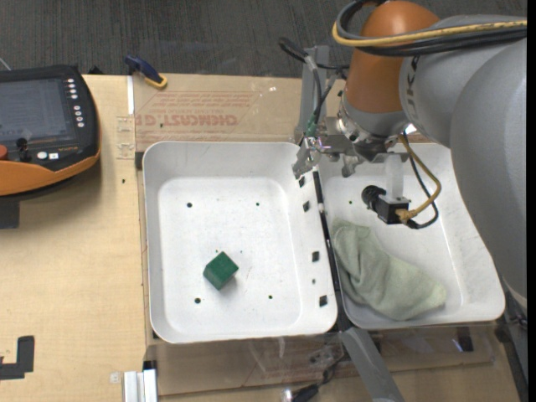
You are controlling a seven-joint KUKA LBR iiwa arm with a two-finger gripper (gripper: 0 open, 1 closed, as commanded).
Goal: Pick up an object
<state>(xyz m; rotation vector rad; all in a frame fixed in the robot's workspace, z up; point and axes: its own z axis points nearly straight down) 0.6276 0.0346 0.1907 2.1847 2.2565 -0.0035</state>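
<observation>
A small green cube (221, 270) lies in the left bin (167, 166), toward its front. In the right bin (473, 249) a crumpled pale green cloth (383, 276) fills the front half. My gripper (355, 152) hangs below the orange wrist band, over the back of the right bin close to the divider between the bins. It is behind the cloth and well apart from the cube. The wrist hides its tips from the camera.
An orange and grey teach pendant (42, 128) rests on the bench at the far left. A cardboard sheet (209, 111) lies behind the bins. A black cable fitting (383, 205) dangles from the wrist over the right bin. The grey arm covers the right bin's far side.
</observation>
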